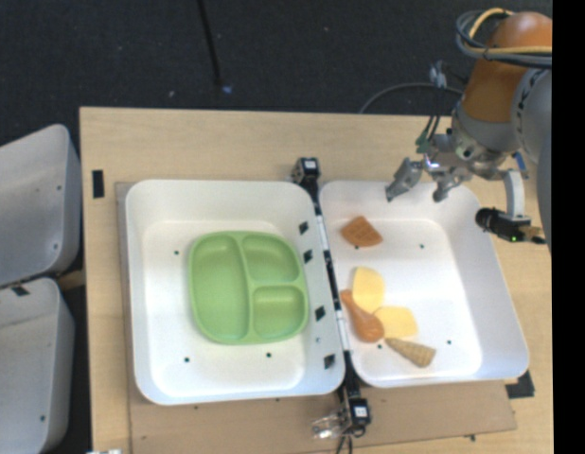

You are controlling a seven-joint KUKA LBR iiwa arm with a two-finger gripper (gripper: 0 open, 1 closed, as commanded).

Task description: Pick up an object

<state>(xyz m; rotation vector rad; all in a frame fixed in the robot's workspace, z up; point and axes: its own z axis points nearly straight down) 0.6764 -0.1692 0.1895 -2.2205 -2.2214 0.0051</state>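
Over the right bin's far edge: gripper point(422, 179) hangs above the back rim; its two fingers are spread apart with nothing between them; grey arm point(496, 83) with the orange band reaches in from the right
Right bin point(463, 244): holds every loose item; orange-brown wedge point(362, 232) lies nearest the gripper, toward the back left; pale yellow piece point(369, 288) sits mid-bin; second yellow piece point(398, 322) lies just beside it toward the front; orange carrot-like piece point(363, 317) lies along the left wall, touching the yellow pieces; tan cone point(412, 352) lies at the front
Left bin point(150, 253): carries a green divided plate point(247, 287), three compartments, nothing in them
Likely target: the wedge, judged by closeness; it stands apart from the rest
Risk, clutter: the yellow pieces, carrot piece and cone crowd together; a descent there may pinch two at once or shove one aside
Risk, flatness: the wedge and yellow pieces look thin and low; fingers may close above them or skid off
Risk, walls: the carrot piece hugs the bin's side; one finger could strike the rim or the divider between the bins
Writing: no brand, label or legible text can be made out
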